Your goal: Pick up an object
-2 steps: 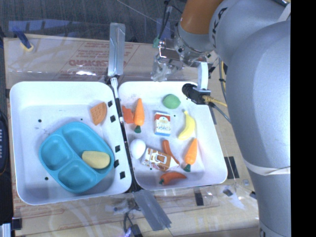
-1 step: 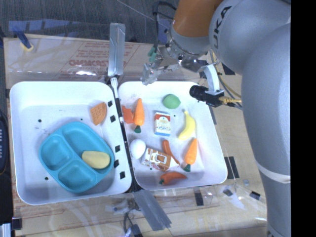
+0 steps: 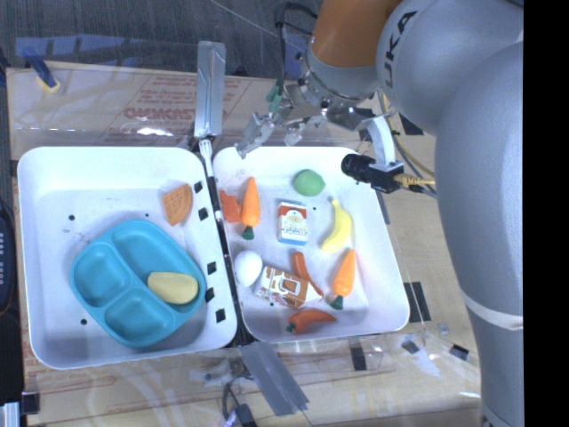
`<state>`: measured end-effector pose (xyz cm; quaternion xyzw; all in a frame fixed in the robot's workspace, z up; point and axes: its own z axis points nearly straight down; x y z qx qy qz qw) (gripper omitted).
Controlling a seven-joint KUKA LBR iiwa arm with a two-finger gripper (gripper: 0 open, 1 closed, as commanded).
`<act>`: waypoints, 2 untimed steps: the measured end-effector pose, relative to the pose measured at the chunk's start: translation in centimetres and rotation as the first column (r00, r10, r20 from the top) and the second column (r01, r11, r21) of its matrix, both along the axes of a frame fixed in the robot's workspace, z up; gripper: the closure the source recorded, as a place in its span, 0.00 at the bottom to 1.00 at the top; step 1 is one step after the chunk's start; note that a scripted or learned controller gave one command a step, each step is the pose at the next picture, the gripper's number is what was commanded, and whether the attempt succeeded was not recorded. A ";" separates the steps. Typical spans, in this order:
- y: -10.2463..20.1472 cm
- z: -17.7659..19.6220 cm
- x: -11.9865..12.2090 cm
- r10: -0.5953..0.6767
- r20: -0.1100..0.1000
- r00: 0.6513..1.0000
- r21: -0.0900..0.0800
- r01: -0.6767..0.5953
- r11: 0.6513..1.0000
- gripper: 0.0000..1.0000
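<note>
You've got the gripper (image 3: 271,124) hanging over the far-left corner of the right bin (image 3: 397,278), fingers spread apart w/ nothing between them, so no object is picked up yet. It sits above the bin's rim rather than over any item, prob because the arm comes in from the right and its bulk covers the far side. The pickable stuff is nearly all in the right bin: two carrots, one (image 3: 251,205) near the left wall and another (image 3: 344,274) toward the right; a green ball (image 3: 308,182) at the far end; a banana (image 3: 338,228) just right of a small carton (image 3: 292,222); a white egg (image 3: 248,268) by the divider; a second carton (image 3: 281,287) lying tilted at the near end, w/ an orange pepper (image 3: 309,319) beside it. They're scattered loose, some touching, so a clean grab needs a lone item; the near-left carrot looks closest to the gripper, imo. The left bin (image 3: 40,181) holds a blue tray (image 3: 98,269) w/ a yellow potato (image 3: 172,286) in its near-right compartment, plus a waffle piece (image 3: 178,205) resting just beyond the tray.
</note>
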<state>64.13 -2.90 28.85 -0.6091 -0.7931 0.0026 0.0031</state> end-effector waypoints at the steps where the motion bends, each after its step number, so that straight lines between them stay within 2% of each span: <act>1: -2.8 -9.8 -10.9 0.101 -0.005 0.995 0.002 -0.101 0.995 0.00; 2: -9.2 -14.0 -14.3 0.346 0.003 0.938 0.003 -0.346 0.938 0.00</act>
